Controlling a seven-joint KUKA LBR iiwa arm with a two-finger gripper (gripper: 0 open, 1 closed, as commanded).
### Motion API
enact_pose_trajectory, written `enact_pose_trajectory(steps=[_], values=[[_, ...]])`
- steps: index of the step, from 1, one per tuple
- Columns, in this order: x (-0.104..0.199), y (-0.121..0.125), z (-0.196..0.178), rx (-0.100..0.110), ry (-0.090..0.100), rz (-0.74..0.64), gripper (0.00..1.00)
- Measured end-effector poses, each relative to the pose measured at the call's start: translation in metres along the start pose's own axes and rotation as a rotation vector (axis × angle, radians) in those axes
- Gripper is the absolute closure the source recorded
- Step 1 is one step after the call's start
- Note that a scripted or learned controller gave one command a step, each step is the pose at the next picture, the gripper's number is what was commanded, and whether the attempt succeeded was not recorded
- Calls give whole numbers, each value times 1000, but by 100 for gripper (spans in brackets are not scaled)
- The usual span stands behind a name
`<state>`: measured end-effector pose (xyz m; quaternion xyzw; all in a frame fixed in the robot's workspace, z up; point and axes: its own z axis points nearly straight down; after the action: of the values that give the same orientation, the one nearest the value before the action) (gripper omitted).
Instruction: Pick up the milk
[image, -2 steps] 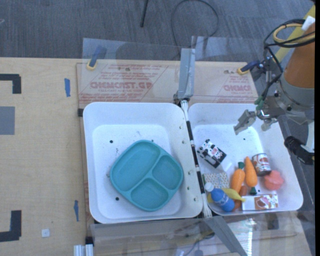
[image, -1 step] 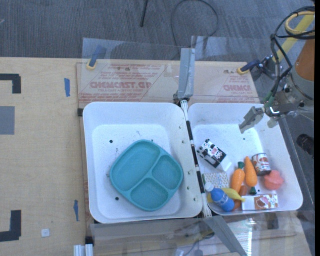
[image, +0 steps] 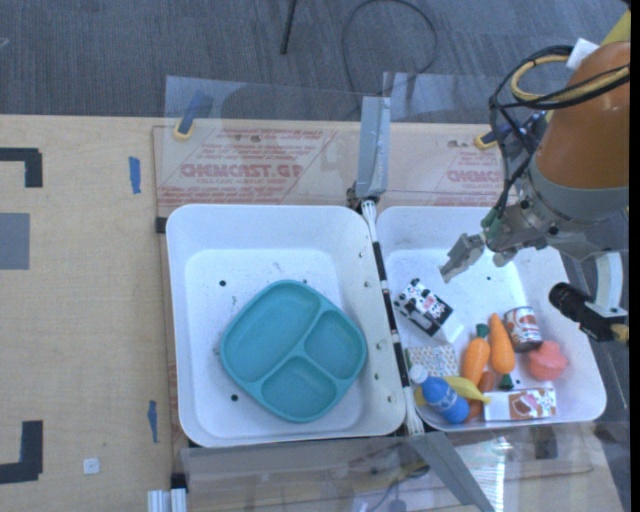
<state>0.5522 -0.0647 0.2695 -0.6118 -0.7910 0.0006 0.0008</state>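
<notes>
Above the right bin: gripper (image: 478, 252) hangs with its fingers spread, pinching nothing.
Milk: the black-and-white carton (image: 422, 306) lies tilted by the right bin's (image: 400, 232) left wall, apart from the gripper.
Risk: a finger may strike that wall, or slip off the slanted carton.
Neighbours: carrots (image: 487, 352) lie close by.

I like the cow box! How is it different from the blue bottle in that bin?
The milk carton is boxy, white with black cow patches; the blue bottle is rounded and plain blue with a white cap. The milk carton lies alone toward the right bin's middle; the blue bottle sits at the front edge, crowded against a banana. Both lie in the right bin.
</notes>
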Motion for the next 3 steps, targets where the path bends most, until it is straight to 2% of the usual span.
enact_pose_trajectory(steps=[1,2,3], values=[[18,20,86,-1,0,-116,0],[-45,-7,146,0,1,-83,0],[-46,37,180,-12,-3,45,0]])
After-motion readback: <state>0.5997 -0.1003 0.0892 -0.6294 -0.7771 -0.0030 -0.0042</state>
